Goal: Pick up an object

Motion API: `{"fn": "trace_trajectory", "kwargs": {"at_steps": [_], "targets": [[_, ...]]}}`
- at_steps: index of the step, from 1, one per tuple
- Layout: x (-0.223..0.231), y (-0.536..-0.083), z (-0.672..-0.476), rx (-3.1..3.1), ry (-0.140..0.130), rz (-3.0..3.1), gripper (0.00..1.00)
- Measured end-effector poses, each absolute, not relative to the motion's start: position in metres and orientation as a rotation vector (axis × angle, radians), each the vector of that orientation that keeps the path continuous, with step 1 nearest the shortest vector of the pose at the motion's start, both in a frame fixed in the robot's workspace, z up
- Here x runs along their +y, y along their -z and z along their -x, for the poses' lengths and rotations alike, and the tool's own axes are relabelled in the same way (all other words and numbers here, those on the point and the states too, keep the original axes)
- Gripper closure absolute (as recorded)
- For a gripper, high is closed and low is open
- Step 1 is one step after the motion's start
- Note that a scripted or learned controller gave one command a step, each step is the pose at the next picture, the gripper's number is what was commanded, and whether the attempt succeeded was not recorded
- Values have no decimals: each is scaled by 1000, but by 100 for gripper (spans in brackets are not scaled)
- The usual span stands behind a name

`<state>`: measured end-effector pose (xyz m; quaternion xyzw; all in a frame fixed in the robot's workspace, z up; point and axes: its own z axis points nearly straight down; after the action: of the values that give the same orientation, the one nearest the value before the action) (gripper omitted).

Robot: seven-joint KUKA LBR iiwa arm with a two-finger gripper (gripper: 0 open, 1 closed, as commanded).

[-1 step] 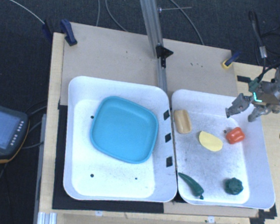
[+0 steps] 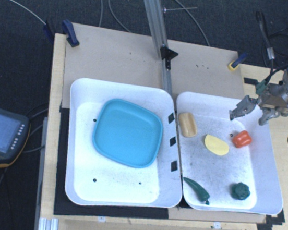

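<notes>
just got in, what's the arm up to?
The gripper hangs open over the top right of the right bin, holding nothing. Closest below it is a red toy; a yellow piece, bread roll, green pepper and dark green lump lie untouched. The left bin holds a blue plate.

We had one fixed camera, set above the counter (image 2: 115,55) and looking down at a slant, far enough back to take in both white bins (image 2: 72,181).

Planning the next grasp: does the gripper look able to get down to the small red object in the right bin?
Probably yes. The gripper hangs open just above the red object, nothing lies between them, and the yellow piece sits apart to its left.
</notes>
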<state>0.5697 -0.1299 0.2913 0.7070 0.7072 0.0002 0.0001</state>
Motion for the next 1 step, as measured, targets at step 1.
{"fn": "trace_trajectory", "kwargs": {"at_steps": [1], "targets": [[-127,-231,-564,2225,4,-2224,0]]}}
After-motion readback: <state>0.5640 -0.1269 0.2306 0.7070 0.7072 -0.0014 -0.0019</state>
